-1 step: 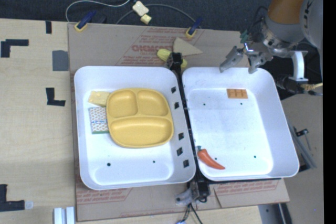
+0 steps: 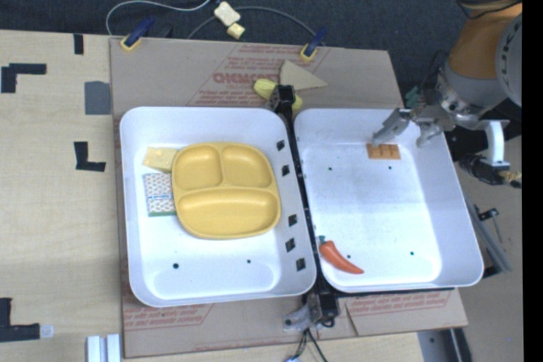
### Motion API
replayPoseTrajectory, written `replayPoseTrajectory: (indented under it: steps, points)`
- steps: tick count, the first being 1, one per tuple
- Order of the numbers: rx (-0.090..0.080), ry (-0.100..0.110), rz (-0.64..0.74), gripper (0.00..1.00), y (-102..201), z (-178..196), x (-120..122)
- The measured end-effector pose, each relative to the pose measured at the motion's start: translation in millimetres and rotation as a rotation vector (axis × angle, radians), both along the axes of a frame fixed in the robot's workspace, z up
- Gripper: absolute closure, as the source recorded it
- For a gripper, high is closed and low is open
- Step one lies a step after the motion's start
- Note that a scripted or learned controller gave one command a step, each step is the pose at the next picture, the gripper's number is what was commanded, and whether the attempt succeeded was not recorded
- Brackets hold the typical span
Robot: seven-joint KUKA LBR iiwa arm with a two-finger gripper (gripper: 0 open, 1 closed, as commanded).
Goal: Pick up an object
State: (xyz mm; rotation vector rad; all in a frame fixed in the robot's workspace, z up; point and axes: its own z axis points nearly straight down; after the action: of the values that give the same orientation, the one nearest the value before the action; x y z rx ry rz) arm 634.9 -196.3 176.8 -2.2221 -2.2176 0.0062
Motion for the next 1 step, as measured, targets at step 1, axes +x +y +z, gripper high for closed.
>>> replayPoseTrajectory:
  steps: [1]
  points:
    - [-0.002, -0.006, 0.005, 0.0, -9.8, -96.4, 34.5]
